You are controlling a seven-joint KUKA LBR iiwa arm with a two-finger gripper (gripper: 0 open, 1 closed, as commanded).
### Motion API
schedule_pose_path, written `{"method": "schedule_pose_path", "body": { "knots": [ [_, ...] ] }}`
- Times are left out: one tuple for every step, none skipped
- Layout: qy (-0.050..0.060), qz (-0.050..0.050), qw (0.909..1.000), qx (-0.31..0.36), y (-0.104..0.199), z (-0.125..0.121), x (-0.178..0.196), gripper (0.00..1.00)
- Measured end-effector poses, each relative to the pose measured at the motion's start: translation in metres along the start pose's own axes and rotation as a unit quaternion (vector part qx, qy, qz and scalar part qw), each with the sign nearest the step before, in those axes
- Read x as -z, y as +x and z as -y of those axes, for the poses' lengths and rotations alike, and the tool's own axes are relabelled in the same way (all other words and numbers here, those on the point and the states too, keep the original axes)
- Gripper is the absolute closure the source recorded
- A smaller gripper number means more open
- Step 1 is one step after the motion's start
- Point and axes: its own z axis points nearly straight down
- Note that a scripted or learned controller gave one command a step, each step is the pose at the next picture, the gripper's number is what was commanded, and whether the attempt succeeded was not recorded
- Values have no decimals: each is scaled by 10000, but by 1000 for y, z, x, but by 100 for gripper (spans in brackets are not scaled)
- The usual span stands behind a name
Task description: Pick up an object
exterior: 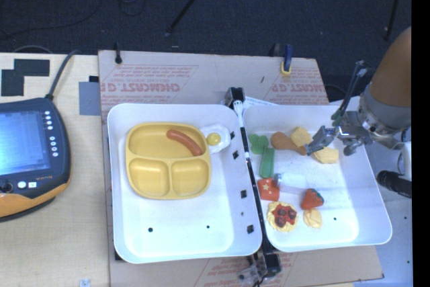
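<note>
My gripper (pixel 332 147) hangs over the upper right part of the right bin (pixel 366 212), with its two dark fingers spread and nothing held between them. A pale yellow block (pixel 328 156) lies just below the fingers. To its left sit a yellow wedge (pixel 301 137) and a brown drumstick (pixel 283 141). Two green pieces (pixel 263 152) lie near the bin's left wall. Lower down are a red piece (pixel 268 189), a strawberry (pixel 312 198), a small tart (pixel 282 216) and a yellow bit (pixel 312 218).
The left bin (pixel 134 232) holds a yellow divided plate (pixel 168 171) with a sausage (pixel 186 141) in its top section, and a fried egg (pixel 213 139) beside it. A teach pendant (pixel 27 151) lies at far left. A blue clamp (pixel 287 58) stands at the cardboard's back edge.
</note>
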Motion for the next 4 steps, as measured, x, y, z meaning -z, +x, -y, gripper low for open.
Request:
{"method": "schedule_pose_path", "body": {
  "knots": [
    [-83,11,10000,0,-32,44,-112,0],
    [-5,-2,10000,2,-12,86,-130,0],
    [-8,5,10000,-39,-15,86,-120,100],
    [-43,9,10000,29,42,-28,-94,100]
  ]
}}
